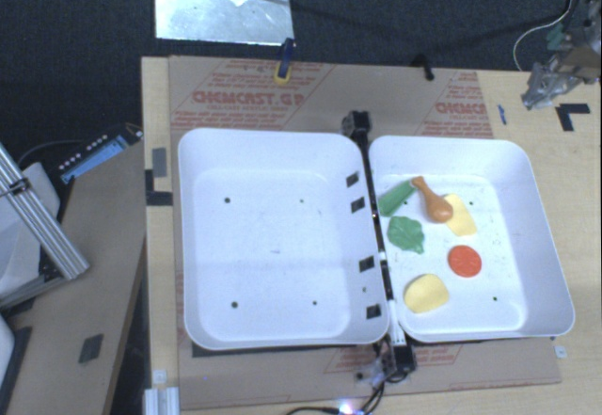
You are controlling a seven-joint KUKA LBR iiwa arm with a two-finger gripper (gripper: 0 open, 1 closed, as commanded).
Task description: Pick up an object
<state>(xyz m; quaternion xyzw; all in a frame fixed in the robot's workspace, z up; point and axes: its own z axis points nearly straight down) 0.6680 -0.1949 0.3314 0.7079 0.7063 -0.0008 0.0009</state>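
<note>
Jaws: we see the gripper (555,74) at the far right edge of the view, above the table (160,263) and outside both bins; it is small and blurred, so we cannot tell how far the jaws stand apart, and we see nothing between them.
Nearest bin: the right bin (541,215) lies below and to the left of the jaws, well apart from them.
Candidates: in that bin, all well clear of the jaws, lie an orange drumstick-shaped piece (433,199) touching a pale yellow piece (460,215), a green strip (395,197), a green leafy piece (406,233), a red disc (465,261) and a yellow lump (425,293).
Farther out: the left bin (273,234) sits beyond the right one from the jaws.
Progress: we judge the task barely begun; every object rests on the bin floor, none lifted.
Left to do: we reckon the arm must travel over the right bin, descend on one piece, close and lift.
</note>
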